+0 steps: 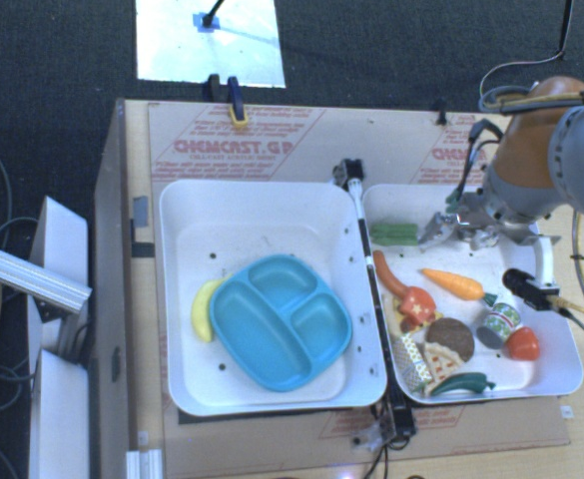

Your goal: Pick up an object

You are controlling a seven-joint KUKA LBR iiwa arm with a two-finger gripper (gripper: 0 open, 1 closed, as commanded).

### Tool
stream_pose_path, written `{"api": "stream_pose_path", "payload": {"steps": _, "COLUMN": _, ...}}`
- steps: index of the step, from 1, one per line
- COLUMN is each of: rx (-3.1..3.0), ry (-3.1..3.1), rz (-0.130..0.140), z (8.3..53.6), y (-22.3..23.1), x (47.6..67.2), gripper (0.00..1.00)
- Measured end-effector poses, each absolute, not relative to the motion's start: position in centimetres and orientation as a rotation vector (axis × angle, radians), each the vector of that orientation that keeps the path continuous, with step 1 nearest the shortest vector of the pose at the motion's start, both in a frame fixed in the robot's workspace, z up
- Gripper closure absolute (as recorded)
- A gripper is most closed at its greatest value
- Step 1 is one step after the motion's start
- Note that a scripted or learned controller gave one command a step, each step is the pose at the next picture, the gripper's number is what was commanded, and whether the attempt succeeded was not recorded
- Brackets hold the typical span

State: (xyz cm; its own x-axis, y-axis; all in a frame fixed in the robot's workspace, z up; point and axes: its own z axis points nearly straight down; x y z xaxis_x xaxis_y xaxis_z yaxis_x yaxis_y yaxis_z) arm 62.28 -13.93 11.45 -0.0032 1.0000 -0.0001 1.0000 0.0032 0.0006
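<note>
Hovering fingers (458,226), grip state unclear; right bin (561,372): one carrot (452,283); left bin (187,387): one blue tray (280,320), one banana (204,310).

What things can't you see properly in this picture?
- Claw: small and blurry in the camera view, so open or shut is unclear.
- Banana: mostly hidden under the blue plate.
- Small can: label too tiny to read.
- Arm: cut off by the picture's right edge.

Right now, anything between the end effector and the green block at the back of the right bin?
Nothing visible. The end effector sits just right of the green block, with bare bin floor between them; the carrot lies nearer the camera, off that line.
</note>
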Motion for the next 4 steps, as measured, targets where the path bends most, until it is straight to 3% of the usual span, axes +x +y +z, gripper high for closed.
{"api": "stream_pose_path", "payload": {"steps": 1, "rx": 2.22, "ry": 2.222, "rz": 0.001, "z": 12.2, "y": -13.2, "x": 55.4, "gripper": 0.0}}
{"api": "stream_pose_path", "payload": {"steps": 2, "rx": 2.224, "ry": 2.226, "rz": -0.006, "z": 8.2, "y": -14.9, "x": 63.8, "gripper": 0.0}}
{"api": "stream_pose_path", "payload": {"steps": 3, "rx": 2.219, "ry": 2.221, "rz": 0.001, "z": 10.2, "y": -15.0, "x": 58.0, "gripper": 0.0}}
{"api": "stream_pose_path", "payload": {"steps": 4, "rx": 2.213, "ry": 2.221, "rz": 0.005, "z": 21.8, "y": -18.8, "x": 65.4, "gripper": 0.0}}
